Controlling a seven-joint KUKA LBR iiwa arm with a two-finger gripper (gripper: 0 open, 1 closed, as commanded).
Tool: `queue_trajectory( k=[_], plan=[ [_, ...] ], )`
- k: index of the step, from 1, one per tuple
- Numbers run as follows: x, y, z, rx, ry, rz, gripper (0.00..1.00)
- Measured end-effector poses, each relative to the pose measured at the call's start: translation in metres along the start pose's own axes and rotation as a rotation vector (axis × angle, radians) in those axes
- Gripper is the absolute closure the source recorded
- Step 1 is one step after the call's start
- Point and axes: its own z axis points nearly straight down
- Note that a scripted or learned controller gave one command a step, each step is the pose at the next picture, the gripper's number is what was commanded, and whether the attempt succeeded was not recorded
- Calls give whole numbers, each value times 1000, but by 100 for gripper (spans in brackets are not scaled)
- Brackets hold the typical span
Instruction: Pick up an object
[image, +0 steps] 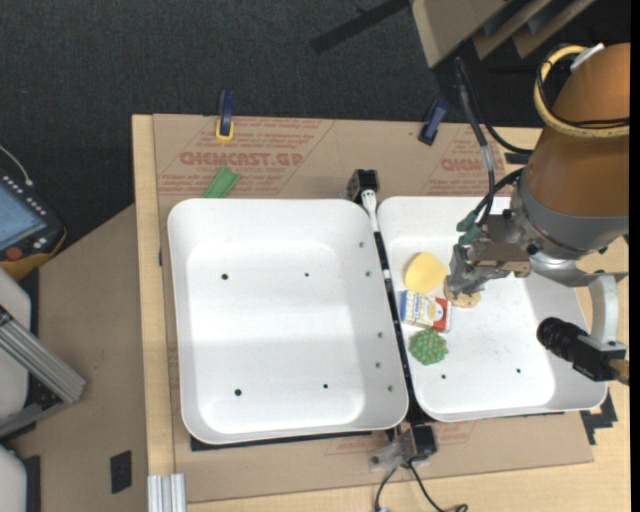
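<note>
Right bin (520, 385), carton (424, 309) lying crosswise

Arm (585, 130) cropped right; carton (424, 310) label unreadable.

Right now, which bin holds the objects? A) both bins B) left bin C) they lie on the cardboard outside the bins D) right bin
D: the yellow piece, small carton and green ball all lie in the right bin, beside the gripper.
</note>
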Motion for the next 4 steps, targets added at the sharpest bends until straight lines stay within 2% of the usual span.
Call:
queue_trajectory(
  k=[1,2,3,4],
  plan=[
    [-1,1,-12,-5,-1,2,100],
    [14,0,-18,-7,-1,0,100],
    [51,0,-40,-8,0,-2,100],
    [54,0,11,3,-1,3,100]
  ],
)
